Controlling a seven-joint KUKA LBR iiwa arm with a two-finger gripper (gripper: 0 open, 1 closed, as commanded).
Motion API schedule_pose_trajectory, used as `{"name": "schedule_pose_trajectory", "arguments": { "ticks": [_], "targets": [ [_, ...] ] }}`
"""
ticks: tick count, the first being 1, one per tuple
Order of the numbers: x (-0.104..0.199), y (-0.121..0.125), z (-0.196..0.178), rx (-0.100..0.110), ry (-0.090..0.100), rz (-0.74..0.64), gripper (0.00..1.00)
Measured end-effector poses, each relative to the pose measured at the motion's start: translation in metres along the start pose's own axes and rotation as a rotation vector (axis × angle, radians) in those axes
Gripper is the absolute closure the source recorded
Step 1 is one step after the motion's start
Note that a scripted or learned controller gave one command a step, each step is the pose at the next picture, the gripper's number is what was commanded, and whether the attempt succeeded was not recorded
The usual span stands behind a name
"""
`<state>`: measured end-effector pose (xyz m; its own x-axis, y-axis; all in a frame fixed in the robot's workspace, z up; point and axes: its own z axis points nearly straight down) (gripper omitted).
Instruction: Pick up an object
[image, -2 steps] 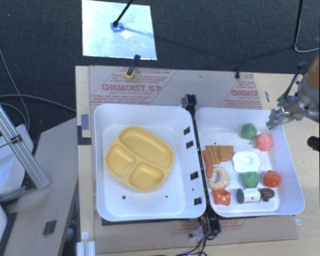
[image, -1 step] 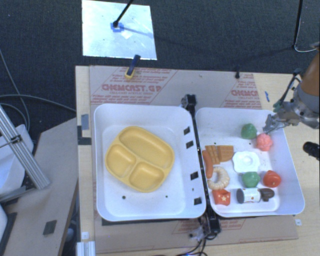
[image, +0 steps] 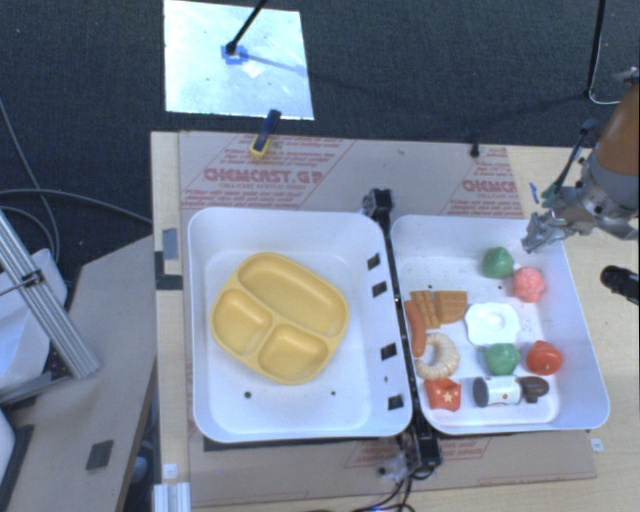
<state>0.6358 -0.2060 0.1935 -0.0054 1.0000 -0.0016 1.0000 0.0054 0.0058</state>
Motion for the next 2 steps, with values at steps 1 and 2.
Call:
{"name": "schedule_pose_trajectory", "arguments": {
  "ticks": [1,2],
  "targets": [
    [0.000,0.022,0.024,0.002,0.000,-0.001,1.00],
    [-0.001,0.020,0.001,0.000,0.000,0.001,1.00]
  ]
}}
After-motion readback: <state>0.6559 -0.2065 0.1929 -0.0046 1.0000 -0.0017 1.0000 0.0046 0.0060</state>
